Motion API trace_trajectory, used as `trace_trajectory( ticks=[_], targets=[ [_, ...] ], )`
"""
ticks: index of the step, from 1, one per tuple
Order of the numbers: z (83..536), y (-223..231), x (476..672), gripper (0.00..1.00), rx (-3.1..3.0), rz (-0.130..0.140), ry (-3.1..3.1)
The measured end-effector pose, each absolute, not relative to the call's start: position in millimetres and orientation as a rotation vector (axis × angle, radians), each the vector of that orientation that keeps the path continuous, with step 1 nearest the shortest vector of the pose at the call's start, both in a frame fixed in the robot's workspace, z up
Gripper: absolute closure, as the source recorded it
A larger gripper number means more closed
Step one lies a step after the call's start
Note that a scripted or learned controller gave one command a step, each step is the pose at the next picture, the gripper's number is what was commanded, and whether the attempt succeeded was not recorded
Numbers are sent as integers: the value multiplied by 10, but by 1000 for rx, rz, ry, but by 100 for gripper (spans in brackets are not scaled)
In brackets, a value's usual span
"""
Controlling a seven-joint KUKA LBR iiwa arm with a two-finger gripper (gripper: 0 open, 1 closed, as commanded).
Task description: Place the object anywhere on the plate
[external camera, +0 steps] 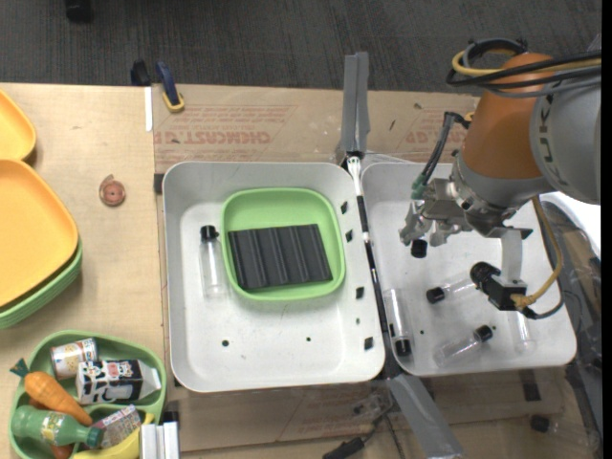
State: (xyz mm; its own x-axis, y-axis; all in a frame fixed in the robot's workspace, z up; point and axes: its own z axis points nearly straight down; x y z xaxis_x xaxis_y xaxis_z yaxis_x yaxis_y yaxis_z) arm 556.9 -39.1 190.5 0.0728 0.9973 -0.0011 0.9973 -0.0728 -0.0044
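Note:
A green plate (236,210) lies in the left bin (277,357) with a dark ribbed slab (282,256) on it. A clear vial with a black cap (210,259) lies on the bin floor just left of the plate. My gripper (422,236) hangs over the upper left part of the right bin (545,352), right of the divider. A small black piece shows at its lower tip, and I cannot make out whether it is a vial cap or part of the gripper. More clear vials (451,291) (463,344) lie on the right bin's floor below the gripper.
Another vial (395,316) lies along the right bin's left wall. A black cable fitting (490,283) on the arm hangs over the right bin. Yellow plates (29,228) and a green bowl of toy food (86,395) sit on the bench at the left.

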Motion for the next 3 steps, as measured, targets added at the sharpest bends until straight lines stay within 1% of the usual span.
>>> trace_trajectory(
  ticks=[1,2,3],
  targets=[
    [1903,-78,5505,100,-2167,6,-2271],
    [1902,523,5820,100,-2077,5,-2356],
    [1903,523,5820,0,-2078,5,-2356]
  ],
)
